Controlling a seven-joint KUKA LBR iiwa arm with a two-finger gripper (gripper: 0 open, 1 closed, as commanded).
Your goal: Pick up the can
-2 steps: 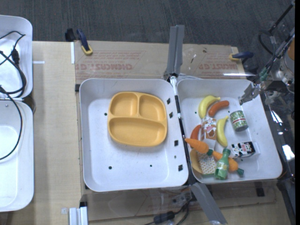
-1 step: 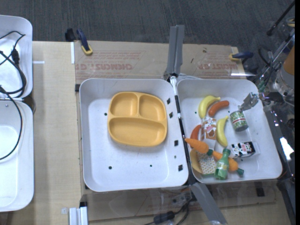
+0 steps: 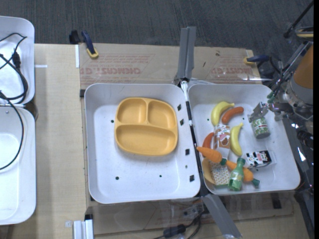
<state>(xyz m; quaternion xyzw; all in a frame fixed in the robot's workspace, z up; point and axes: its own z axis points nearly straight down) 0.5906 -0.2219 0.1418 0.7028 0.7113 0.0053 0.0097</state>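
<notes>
From the overhead camera we see the small green-labelled metal can point(image 3: 260, 127) near the right bin's point(image 3: 284, 183) right wall, just under the grey 2-finger gripper point(image 3: 259, 112); we cannot tell its state. 1 yellow divided plastic plate point(image 3: 146, 126) lies in the left bin point(image 3: 99, 178).

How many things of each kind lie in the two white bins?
Yellow plastic bananas: 2
Orange toy carrots: 2
Red toy sausage: 1
Green-labelled can: 1
Green plastic bottle: 1
Yellow divided plate: 1
Black-and-white carton: 1
Total: 9
</notes>
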